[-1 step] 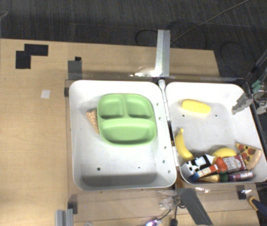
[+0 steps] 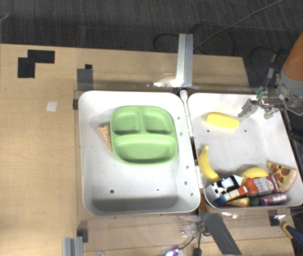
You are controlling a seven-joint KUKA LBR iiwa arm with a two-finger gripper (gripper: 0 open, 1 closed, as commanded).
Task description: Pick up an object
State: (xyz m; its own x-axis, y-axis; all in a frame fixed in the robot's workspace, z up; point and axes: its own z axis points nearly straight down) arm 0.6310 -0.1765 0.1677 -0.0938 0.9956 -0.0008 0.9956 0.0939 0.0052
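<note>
Gripper (image 2: 255, 106) sat over the far right edge of the right bin (image 2: 258, 143), near its back rim; whether its fingers were open or shut could not be told at this size, and nothing showed between them. Yellow oblong object (image 2: 222, 121) lay on the bin floor just left of the gripper, apart from it. Banana (image 2: 208, 164) lay by the left wall. Clutter at the front: lemon (image 2: 254, 173), pizza slice toy (image 2: 282, 175), red packet (image 2: 258, 186). Left bin (image 2: 93, 185) held a green divided tray (image 2: 142, 134), with a tan textured item (image 2: 104, 136) tucked at its left edge.
</note>
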